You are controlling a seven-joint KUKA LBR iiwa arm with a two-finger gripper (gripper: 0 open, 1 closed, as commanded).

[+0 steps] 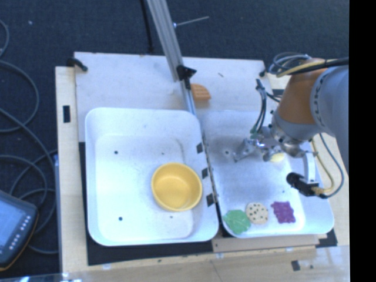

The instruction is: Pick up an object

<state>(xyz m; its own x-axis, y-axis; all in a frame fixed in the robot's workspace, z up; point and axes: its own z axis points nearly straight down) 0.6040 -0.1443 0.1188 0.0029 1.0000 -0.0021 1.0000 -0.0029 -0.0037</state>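
A: What is recorded, left to right?

B: A yellow bowl [176, 185] is seen in the left bin [106, 157]. In the right bin [235, 135], a green piece [237, 220], a speckled cookie [257, 212] and a purple piece [284, 211] are lined along the near edge.

A: And the gripper [258, 148]?

B: It is positioned over the right bin; its finger state cannot be told.

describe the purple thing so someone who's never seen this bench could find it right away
Start at the right bin, the one the arm reaches into. Along its near edge lie three small flat pieces in a row. The purple piece is the rightmost, beside the tan cookie, with the green piece at the far left; it is the only purple one.
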